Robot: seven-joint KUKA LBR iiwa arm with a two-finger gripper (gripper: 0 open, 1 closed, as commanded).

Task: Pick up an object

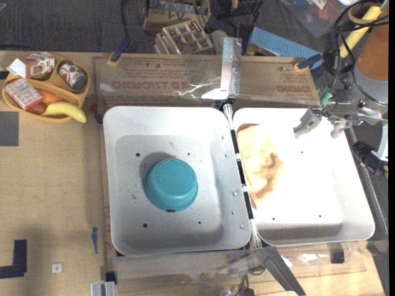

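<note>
Hovering over right bin (333, 221) far corner, gripper (320, 123) sat with jaws spread, nothing between them. Teal bowl (171, 184) lay upside down, mid left bin (123, 134), well apart. Tan cloth (259, 162) lay nearer, against divider; likelier pick, judging by reach.

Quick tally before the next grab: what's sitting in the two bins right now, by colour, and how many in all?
Teal: 1, the bowl, upside down in the left bin.
Tan-brown: 1, the cloth, lying flat at the left side of the right bin.
Total: 2.
The pincer is over the right bin's far edge, nothing between its fingers.
</note>
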